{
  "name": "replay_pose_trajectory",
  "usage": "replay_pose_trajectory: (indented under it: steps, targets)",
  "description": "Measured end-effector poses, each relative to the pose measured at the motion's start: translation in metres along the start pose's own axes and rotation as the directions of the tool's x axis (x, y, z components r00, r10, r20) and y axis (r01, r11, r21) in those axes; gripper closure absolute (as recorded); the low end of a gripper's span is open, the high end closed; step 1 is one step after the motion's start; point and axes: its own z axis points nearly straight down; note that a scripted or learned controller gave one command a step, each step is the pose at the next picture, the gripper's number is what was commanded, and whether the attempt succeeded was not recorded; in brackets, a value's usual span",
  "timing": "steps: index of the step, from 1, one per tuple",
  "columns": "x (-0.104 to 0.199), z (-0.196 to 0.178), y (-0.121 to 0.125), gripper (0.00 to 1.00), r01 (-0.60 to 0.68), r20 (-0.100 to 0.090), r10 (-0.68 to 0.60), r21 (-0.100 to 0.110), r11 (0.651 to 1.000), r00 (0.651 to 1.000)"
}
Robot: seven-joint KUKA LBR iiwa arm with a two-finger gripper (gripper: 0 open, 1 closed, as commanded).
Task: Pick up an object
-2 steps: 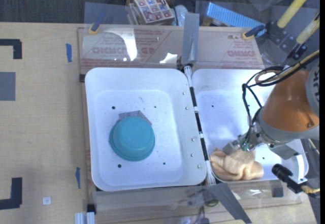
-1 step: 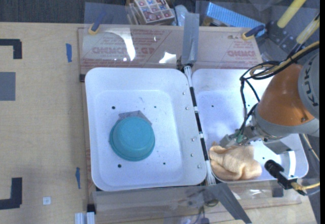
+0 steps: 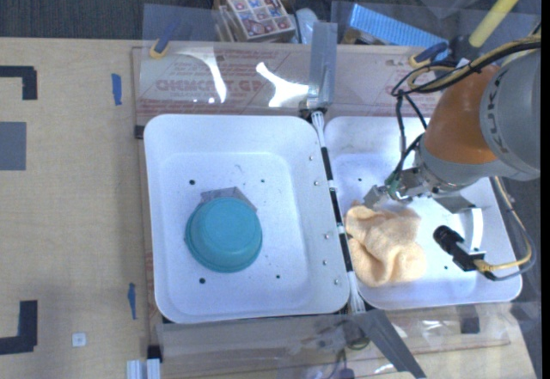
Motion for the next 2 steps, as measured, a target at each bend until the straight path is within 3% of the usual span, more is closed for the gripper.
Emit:
replay_pose_trajectory:
  steps: [1, 2]
  targets:
    - [0.02, -0.001, -0.067, 0.0, 0.159, -0.003, -0.159, 0.001, 0.987, 0.987]
    - [0.018, -0.012, -0.066, 1.0, 0.155, 0.0, -0.155, -0.005, 0.988, 0.988]
